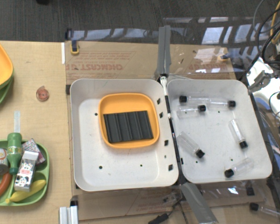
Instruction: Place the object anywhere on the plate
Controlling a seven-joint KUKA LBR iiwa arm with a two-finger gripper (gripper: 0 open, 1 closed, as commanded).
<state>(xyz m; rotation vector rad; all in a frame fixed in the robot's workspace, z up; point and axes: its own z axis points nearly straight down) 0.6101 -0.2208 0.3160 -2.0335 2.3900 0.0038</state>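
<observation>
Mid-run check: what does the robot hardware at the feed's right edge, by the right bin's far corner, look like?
Beside the far corner of the right bin sits a pale grey-white angular piece with darker edges. Black and yellow cables loop above it, and a white cable curls just below. I cannot tell whether it belongs to the arm, and no markings are legible.

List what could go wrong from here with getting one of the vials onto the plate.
1. The vials are clear and lie flat on the white right bin, so a grasp may miss or slip.
2. Two vials near the bin's top edge lie close together; the tool may nudge both.
3. The dark ridged mat covers much of the plate, so a round vial may roll along it.
</observation>
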